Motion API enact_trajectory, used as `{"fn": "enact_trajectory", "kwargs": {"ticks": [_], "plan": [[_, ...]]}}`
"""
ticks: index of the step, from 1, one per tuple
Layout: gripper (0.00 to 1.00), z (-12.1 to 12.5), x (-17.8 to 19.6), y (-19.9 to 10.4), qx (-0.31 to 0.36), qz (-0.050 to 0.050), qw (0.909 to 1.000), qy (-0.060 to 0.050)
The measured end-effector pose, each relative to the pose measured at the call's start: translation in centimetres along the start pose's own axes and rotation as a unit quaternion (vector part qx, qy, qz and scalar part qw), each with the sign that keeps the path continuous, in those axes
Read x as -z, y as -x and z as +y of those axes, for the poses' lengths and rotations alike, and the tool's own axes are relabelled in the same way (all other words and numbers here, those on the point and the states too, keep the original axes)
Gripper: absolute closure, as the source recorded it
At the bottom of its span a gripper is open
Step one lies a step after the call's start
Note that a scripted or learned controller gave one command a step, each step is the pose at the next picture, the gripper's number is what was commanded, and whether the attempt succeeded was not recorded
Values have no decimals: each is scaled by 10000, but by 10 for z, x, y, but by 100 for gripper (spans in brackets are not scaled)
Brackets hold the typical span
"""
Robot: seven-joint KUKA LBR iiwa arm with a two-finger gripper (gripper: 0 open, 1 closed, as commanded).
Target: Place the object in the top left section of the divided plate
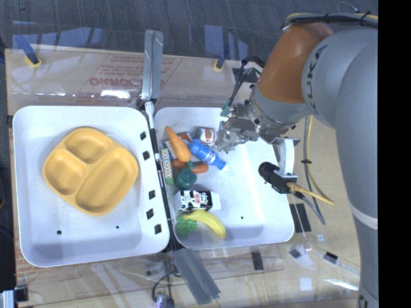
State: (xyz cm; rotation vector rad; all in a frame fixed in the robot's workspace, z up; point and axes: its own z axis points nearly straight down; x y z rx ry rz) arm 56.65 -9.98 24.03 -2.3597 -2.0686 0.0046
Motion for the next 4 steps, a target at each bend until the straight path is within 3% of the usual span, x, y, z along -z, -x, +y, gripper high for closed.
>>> {"fn": "enact_trajectory", "kwargs": {"ticks": [1, 2, 3, 4], "plan": [[100, -10, -51, -77, -54, -7, 10000, -10], [100, -71, -51, -174, -1192, -10, 9929, -19], [100, -44, -64, -260, 892, -11, 9960, 6], [100, -67, -55, -310, 1927, -13, 9813, 8]]}}
